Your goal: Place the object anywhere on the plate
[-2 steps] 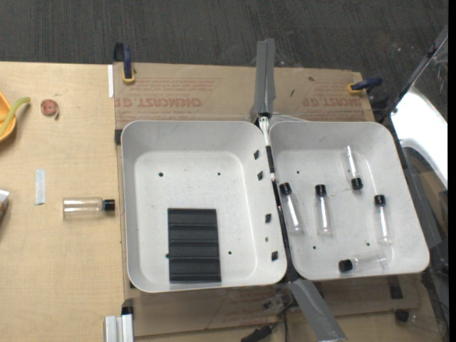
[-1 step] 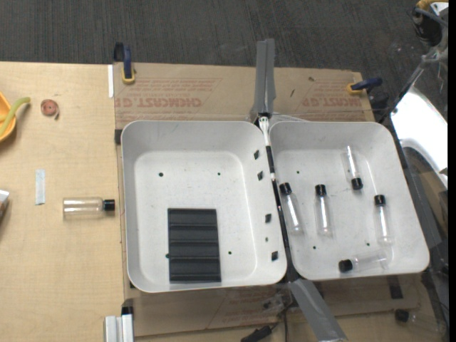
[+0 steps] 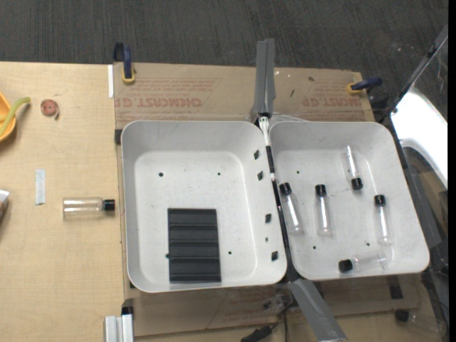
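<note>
A black ribbed plate lies flat on the floor of the left bin, toward its front edge. Several clear vials with black caps lie in the right bin. One vial lies near the bin's left wall and another vial is just right of it. A third vial lies farther back. One more vial lies on the right, and the last vial rests sideways along the front wall.
On the wooden bench left of the bins lies a spare clear vial, with a white strip, a small red disc and an orange object nearby. Clamps hold the cardboard behind the bins.
</note>
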You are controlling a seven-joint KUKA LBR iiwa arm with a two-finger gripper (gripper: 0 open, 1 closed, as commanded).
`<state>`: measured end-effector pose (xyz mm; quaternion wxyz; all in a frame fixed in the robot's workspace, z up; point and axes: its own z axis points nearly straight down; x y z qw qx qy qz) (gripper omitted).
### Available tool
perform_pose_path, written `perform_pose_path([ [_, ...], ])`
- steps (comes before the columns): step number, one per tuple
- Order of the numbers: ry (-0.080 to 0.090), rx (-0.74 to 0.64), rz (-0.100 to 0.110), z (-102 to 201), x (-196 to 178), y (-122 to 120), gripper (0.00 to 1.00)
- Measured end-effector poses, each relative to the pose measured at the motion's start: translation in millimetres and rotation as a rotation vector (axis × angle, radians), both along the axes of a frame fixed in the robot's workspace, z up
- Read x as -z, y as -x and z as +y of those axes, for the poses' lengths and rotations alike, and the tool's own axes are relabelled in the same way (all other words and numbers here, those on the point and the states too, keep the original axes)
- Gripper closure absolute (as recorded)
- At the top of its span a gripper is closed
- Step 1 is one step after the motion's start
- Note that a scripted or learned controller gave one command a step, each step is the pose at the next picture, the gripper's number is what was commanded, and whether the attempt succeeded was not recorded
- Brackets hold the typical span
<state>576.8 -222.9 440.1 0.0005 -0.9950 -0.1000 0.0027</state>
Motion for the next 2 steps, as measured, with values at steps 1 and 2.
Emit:
perform_pose_path([
  [1,0.0,-0.003,-0.001,37,1,-45,0.0],
  [2,0.0,0.0,0.0,0,0,-5,0.0],
])
